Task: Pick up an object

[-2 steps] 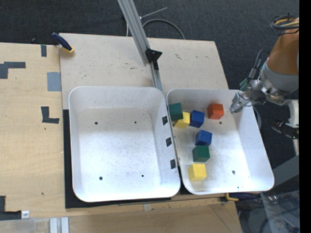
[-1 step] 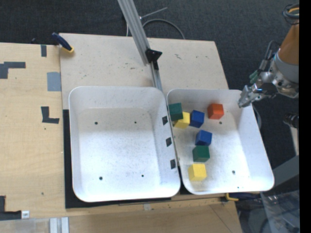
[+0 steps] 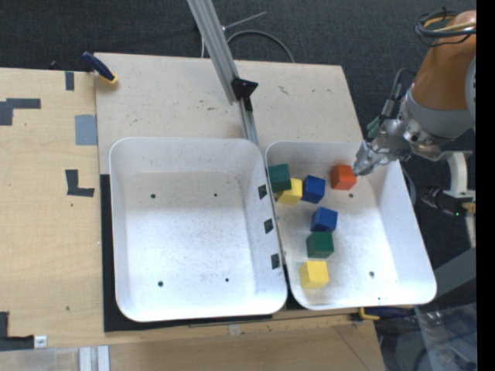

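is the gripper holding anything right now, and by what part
Cannot be told. The gripper sits right beside the orange block in the right bin, but no block is visibly between its fingers.

White bins (image 3: pixel 193 149); orange cube (image 3: pixel 343 177); two blue cubes (image 3: pixel 313 188); two green cubes (image 3: pixel 279 176); two yellow cubes (image 3: pixel 314 273); arm (image 3: pixel 441 91) orange-grey.

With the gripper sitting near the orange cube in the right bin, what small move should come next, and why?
Probably a short shift toward the small orange cube, then a descent. The gripper sits just to its right near the right white bin's far corner, beside the cube rather than over it. That cube stands apart from the other blocks, so it looks the easiest pick.
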Robot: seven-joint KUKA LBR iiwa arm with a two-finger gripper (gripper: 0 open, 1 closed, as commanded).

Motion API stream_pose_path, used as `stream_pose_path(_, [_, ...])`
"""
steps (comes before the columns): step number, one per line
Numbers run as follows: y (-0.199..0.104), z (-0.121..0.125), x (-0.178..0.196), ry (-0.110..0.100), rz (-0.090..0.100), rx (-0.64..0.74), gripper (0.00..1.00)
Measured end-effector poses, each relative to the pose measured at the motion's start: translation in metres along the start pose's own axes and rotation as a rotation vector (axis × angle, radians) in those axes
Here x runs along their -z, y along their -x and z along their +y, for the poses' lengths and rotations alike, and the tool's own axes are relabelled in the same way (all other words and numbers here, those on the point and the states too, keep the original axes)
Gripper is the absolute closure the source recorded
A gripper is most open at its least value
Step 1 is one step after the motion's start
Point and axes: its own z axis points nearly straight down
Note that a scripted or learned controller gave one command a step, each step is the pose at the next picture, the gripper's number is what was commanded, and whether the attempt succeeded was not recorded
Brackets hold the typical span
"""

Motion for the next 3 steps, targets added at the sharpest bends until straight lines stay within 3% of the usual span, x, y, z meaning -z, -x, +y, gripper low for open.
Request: stream_pose_path(3, [-0.168, 0.017, -0.005, 0.001, 0.001, 0.002, 1.0])
